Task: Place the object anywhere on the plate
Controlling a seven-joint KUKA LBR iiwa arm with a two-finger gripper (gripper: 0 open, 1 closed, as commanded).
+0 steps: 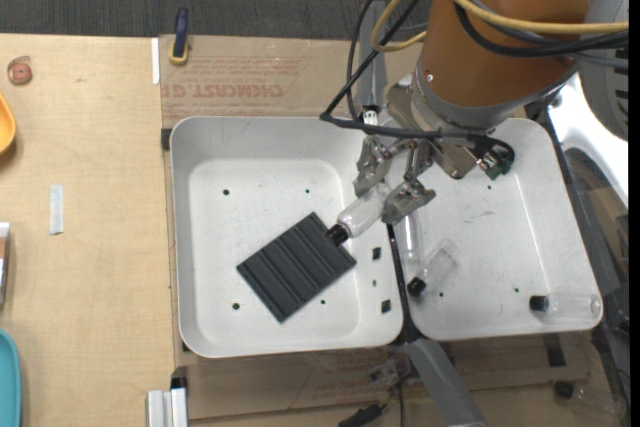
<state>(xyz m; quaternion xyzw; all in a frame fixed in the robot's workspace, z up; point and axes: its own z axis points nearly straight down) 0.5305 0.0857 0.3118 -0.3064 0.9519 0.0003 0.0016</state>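
The metal two-fingered tool (pixel 382 195) pinches a clear plastic tube (pixel 362 214) with a black cap, above the left white bin's (pixel 200 215) right edge. Just beside it lies the dark, ribbed rectangular plate (pixel 295 267), tilted diagonally.

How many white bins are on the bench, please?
2, side by side: the left bin holding the dark ribbed plate, and the right bin beneath the arm. None hidden.

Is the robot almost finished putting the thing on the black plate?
Nearly. The gripper holds a clear tube with a black cap between its fingers, and the capped end already reaches the corner of the ribbed black plate in the left bin. Left: let go so it rests there.
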